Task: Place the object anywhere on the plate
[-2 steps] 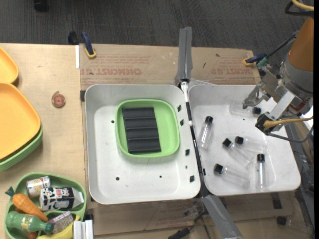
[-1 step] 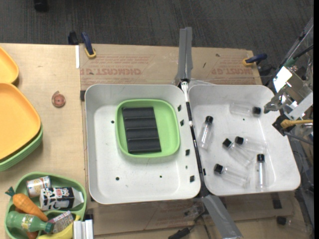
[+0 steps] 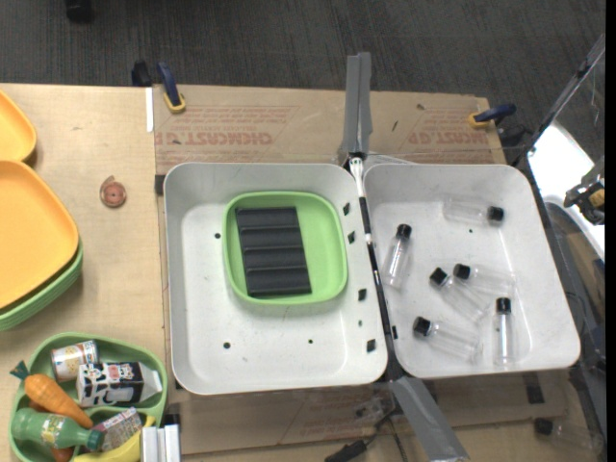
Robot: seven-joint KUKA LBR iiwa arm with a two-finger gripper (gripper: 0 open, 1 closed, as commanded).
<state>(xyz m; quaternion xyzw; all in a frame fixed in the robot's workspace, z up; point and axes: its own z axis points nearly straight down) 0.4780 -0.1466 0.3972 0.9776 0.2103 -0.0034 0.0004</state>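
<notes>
A square green plate point(image 3: 332, 248) with a dark ridged pad point(image 3: 273, 251) in its middle lies in the left white bin point(image 3: 192, 296). Several clear glass vials with black caps lie scattered in the right white bin point(image 3: 549, 258). One vial point(image 3: 397, 253) rests near the divider, another point(image 3: 472, 212) lies toward the back, two lie crossed at the centre point(image 3: 460, 290), and two more point(image 3: 441, 335) point(image 3: 502, 327) lie near the front.
Cardboard point(image 3: 250, 128) with clamps lies behind the bins. On the wooden bench to the left are stacked yellow plates point(image 3: 34, 239), a small pink disc point(image 3: 114, 192) and a green bowl of toy groceries point(image 3: 87, 397).
</notes>
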